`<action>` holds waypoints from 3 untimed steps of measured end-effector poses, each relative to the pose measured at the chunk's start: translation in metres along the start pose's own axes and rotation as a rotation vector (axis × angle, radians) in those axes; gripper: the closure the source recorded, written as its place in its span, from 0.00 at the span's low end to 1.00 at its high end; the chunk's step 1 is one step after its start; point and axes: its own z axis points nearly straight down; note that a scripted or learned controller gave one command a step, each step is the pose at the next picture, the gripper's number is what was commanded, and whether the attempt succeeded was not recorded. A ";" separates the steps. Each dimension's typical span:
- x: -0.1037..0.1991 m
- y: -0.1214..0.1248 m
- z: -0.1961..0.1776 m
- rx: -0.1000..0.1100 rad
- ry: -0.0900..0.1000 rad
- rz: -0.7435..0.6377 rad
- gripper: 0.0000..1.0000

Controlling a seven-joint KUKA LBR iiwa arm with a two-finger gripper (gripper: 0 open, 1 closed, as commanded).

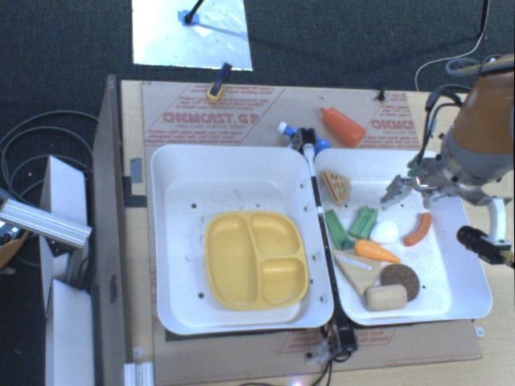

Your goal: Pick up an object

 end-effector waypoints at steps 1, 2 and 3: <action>0.002 -0.057 0.108 0.000 0.000 -0.001 0.00; 0.034 -0.051 0.119 0.001 0.003 -0.003 0.00; 0.032 -0.050 0.108 -0.003 0.001 -0.001 1.00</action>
